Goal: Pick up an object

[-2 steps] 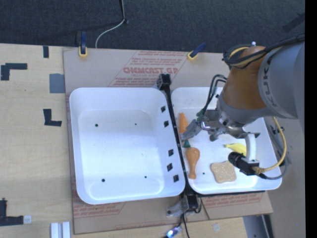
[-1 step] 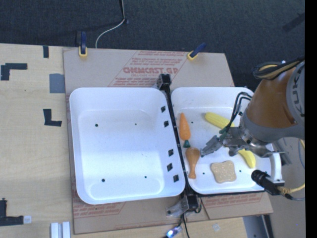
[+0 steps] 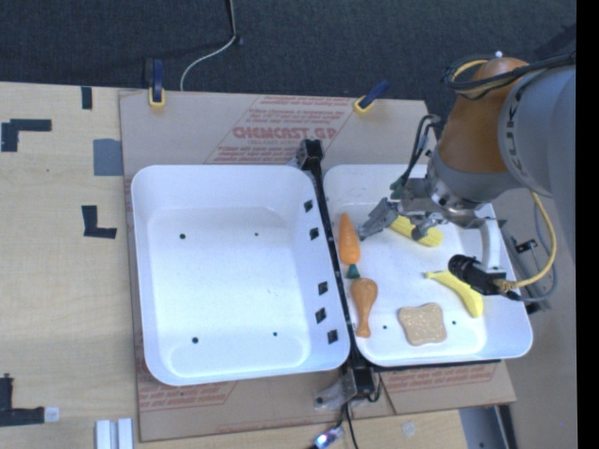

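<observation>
Overhead view of the bench, with the carrot (image 3: pixel 348 239) taken as reference: orange, green-tipped, lying lengthwise along the left wall of the right bin (image 3: pixel 398 274). Just below the carrot's green tip, a toy drumstick (image 3: pixel 363 302), also close to that wall. To the lower right of the carrot, past the drumstick, a slice of bread (image 3: pixel 422 324) lying flat on the bin floor. Farther right of the carrot and lower, a banana (image 3: pixel 463 293), apart from the bread. To the right of the carrot at about its own height, a small yellow piece (image 3: pixel 423 234), the object nearest the gripper (image 3: pixel 401 221). Gripper fingers spread apart, one grey finger (image 3: pixel 377 220) angled toward the carrot and stopping short of it, the other side above the yellow piece; nothing seen clamped between them, and contact with the yellow piece impossible to judge. Above and right of the carrot, the grey arm (image 3: pixel 487 129) with its orange band, reaching in over the bin's right half. Left of the carrot, across the shared wall, the left bin (image 3: pixel 225 279). Beneath both bins, a cardboard sheet (image 3: pixel 271 129).
</observation>
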### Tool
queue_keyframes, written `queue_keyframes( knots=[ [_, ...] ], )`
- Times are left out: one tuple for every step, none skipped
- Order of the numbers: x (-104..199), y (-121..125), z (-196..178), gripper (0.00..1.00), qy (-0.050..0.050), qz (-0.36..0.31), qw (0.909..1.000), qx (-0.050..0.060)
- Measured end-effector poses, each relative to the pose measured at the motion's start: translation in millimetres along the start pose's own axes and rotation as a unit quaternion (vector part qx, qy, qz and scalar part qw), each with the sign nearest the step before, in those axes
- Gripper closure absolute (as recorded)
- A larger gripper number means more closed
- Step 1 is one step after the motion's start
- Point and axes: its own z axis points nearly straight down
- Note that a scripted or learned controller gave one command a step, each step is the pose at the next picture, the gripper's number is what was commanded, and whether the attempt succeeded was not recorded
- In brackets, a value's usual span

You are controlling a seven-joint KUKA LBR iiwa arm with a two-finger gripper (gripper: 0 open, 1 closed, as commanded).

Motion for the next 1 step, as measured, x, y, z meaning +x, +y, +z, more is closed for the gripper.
queue_keyframes(
  knots=[
    [111.1,15.2,0.4,0.00,0.002,-0.004,1.0000,0.001]
  ],
)
